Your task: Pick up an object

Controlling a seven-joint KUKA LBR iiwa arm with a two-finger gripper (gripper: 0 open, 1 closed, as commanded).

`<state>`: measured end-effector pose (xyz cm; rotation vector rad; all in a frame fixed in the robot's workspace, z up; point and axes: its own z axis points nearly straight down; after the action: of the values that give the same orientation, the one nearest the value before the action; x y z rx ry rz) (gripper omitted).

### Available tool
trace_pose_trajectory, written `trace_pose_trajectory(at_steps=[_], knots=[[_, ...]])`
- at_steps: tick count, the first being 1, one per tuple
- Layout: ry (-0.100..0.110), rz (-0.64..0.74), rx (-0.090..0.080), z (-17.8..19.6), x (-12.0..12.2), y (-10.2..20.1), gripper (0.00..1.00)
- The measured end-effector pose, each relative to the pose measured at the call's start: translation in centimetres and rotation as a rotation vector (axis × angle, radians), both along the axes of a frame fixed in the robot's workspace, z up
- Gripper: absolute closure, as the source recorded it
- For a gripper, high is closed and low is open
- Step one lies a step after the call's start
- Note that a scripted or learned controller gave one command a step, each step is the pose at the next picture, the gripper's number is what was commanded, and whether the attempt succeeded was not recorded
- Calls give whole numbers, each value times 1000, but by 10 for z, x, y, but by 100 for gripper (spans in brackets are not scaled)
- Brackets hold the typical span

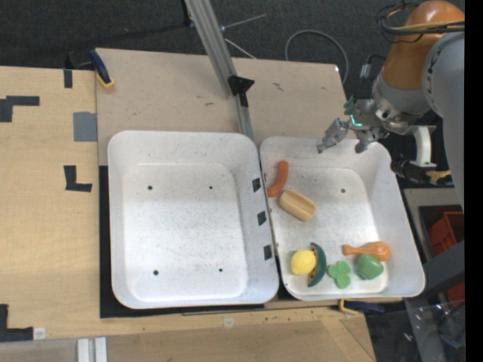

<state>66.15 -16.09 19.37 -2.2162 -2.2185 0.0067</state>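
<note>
The gripper [346, 142] hangs at the upper right of the frame, over the right bin's [392, 194] far rim, its fingers [329, 143] spread apart with nothing between them. Below it lie a sausage [278, 178] and a bun [296, 204]; a lemon [303, 262], a green pod [319, 265], greens [340, 273], a pepper [369, 267] and a carrot [367, 250] crowd the lower right corner.

The arm [445, 66] is a thick, rounded grey tube, smooth and matte, standing just beyond the far right corner of the right bin [392, 202]. Above the wrist sits a glossy orange band [419, 40], dome-shaped and catching light on top, with dark cables looping across it. Nearer that bin corner the wrist narrows to a grey metal collar carrying a small green-lit spot. The gripper [346, 139] is dull grey metal with two slim fingers.
</note>
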Motion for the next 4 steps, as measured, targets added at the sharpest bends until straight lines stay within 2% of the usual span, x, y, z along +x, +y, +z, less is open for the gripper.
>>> trace_pose_trajectory(at_steps=[1, 2, 3, 4], knots=[[-5, 1, -2, 4, 1, 0, 0], [0, 2, -1, -61, -1, 5, 0], [-4, 2, -2, -108, -1, 6, 0], [-6, 3, -3, -95, 0, 7, 100]])
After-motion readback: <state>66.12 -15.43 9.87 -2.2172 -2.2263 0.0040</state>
